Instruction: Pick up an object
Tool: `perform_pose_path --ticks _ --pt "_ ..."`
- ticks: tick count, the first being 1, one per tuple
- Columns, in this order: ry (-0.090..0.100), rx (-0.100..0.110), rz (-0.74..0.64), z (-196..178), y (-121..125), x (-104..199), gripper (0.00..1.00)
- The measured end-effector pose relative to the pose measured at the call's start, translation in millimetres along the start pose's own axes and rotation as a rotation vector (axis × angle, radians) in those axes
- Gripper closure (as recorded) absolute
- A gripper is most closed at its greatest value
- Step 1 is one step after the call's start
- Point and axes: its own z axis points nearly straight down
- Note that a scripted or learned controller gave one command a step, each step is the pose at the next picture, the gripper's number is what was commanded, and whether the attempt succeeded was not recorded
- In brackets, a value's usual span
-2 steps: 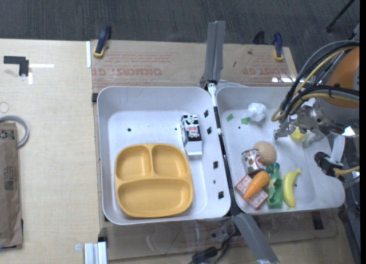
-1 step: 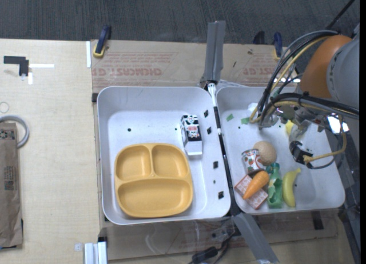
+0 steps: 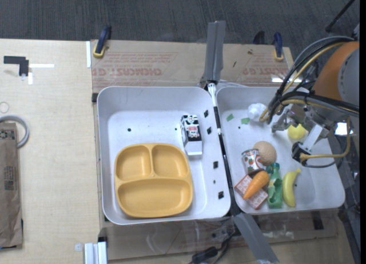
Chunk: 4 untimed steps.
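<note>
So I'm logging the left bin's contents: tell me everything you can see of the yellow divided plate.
The yellow divided plate looks like matte plastic, a rounded square with three compartments: two small ones at the back, one wide one in front. It lies flat, right way up, in the left bin's front half. A small black-and-white carton lies close by its back right corner.

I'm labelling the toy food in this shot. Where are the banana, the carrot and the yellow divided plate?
banana (image 3: pixel 290 187): camera view, middle of its curved body.
carrot (image 3: pixel 257 183): camera view, middle of the orange body.
yellow divided plate (image 3: pixel 153 195): camera view, floor of its large front compartment.
</note>
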Motion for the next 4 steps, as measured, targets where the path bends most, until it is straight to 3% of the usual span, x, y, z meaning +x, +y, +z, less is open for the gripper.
perform_pose_path --ticks 1,2,3,4 --pt "0.001 0.002 0.383 -2 -64 -51 0.0" --pt "0.001 0.003 0.444 -16 -77 -57 0.0" --pt "0.011 0.007 0.688 -2 -59 -85 0.0" --pt "0.001 0.002 0.694 -33 -74 -89 0.0"
